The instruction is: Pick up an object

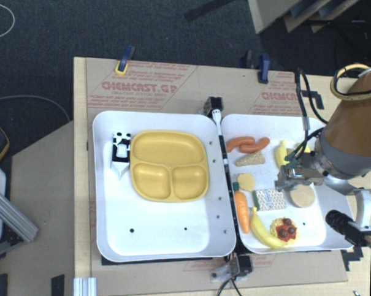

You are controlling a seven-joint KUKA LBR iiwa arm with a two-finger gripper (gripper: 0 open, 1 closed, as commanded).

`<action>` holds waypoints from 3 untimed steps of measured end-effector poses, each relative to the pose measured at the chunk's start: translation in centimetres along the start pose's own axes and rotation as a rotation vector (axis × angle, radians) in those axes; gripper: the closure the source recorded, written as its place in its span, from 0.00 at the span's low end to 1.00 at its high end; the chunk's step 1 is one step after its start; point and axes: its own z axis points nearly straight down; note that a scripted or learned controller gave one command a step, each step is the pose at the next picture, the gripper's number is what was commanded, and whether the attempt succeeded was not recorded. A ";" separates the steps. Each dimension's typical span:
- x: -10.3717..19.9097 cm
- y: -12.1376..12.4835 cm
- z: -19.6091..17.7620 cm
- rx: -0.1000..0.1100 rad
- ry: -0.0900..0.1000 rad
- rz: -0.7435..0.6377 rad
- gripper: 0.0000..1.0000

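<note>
The right bin (314, 225) holds several toy foods: an orange sausage (247, 143), a tan bread wedge (251, 159), a small yellow fruit (281, 154), a pale round piece (246, 181), a carrot (242, 211), a banana (263, 232), a berry tart (286, 229), a speckled cracker (270, 199) and a round beige cookie (303, 197). My gripper (291, 178) hangs low over the middle of this bin, just above the gap between cracker and cookie. The arm's grey body hides the bin's right side.
In the left bin (108, 233) lie a yellow divided plate (169, 165) and a small black-and-white object (121, 149). Clamps (123, 62) (263, 67) stand on the bench's far edge. Cables run down the arm at the right.
</note>
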 end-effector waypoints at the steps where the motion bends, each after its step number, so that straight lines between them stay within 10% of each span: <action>1: 5.7 0.3 1.4 0.006 0.001 0.001 1.00; 3: 16.4 1.4 1.9 0.000 -0.001 0.000 1.00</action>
